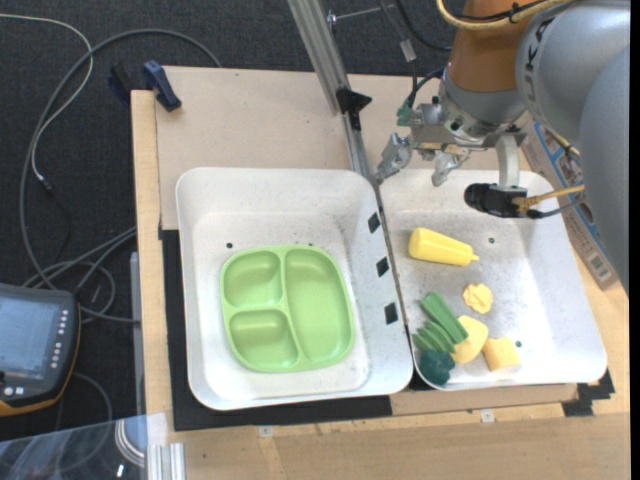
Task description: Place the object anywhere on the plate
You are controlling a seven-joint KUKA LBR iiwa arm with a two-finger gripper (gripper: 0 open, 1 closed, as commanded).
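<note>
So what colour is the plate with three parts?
Light green; the plate shows best in the camera view.

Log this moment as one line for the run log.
gripper: open, above right bin's far edge, holding nothing | yellow toy: in right bin | green plate: in left bin

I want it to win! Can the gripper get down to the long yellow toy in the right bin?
Probably yes. The gripper hangs over the right bin's far end, and the yellow toy lies alone on bare floor, with nothing on top and the other toys apart from it.
</note>
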